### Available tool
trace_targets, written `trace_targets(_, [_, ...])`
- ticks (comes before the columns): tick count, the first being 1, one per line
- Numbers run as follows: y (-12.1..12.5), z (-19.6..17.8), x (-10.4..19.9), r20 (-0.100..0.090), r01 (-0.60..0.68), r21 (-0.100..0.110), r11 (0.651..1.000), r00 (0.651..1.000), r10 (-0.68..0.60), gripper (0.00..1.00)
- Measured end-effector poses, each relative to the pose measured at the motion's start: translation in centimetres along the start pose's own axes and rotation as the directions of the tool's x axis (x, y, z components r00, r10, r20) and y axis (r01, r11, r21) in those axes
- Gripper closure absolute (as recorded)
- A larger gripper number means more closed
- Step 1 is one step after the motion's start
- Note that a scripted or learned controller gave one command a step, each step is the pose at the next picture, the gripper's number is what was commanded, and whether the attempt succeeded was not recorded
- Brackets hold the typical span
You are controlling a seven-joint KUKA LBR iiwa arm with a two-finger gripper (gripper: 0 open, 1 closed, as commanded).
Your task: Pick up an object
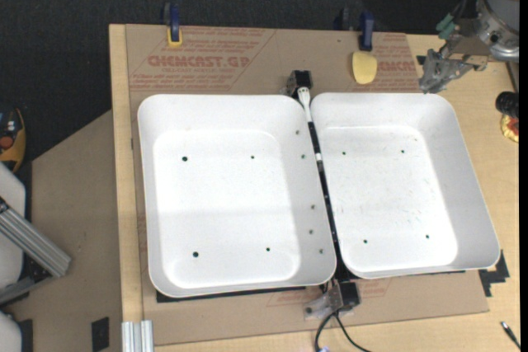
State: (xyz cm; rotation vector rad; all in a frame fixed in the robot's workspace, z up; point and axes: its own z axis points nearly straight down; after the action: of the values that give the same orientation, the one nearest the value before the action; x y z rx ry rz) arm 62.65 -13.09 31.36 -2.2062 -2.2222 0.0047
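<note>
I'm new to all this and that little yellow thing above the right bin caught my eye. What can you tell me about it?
The yellow object is small, pale yellow and matte, with a rounded, slightly lumpy outline; its material is unclear. It lies on the brown board just beyond the right bin, outside both bins, directly below a blue clamp. It touches nothing but the board. The gripper sits off to its right, apart from it.

Just left of the grey metal gripper [435,72] lies a pale yellow object [364,67] on a tan board [239,53] printed with faded red lettering. Below the gripper, two white bins [157,177] carry small black dots. Farther left of it stand two clamps [172,22], blue above yellow.
</note>
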Motion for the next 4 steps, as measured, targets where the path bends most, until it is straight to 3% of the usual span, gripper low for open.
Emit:
trace_targets(1, [-0.8, -3.1, -5.8, 0.01, -0.012, -0.015, 1.0, 1.0, 0.012, 1.0])
trace_targets(2, [0.7, 4.8, 2.8, 0.001, 0.001, -0.002, 1.0, 1.0, -0.001, 1.0])
trace_targets(3, [0.1, -0.6, 4.0, 0.006, -0.005, -0.018, 1.0, 1.0, 0.005, 1.0])
trace_targets(4, [-0.8, 4.2, 9.3, 0.003, -0.003, -0.004, 1.0, 1.0, 0.003, 1.0])
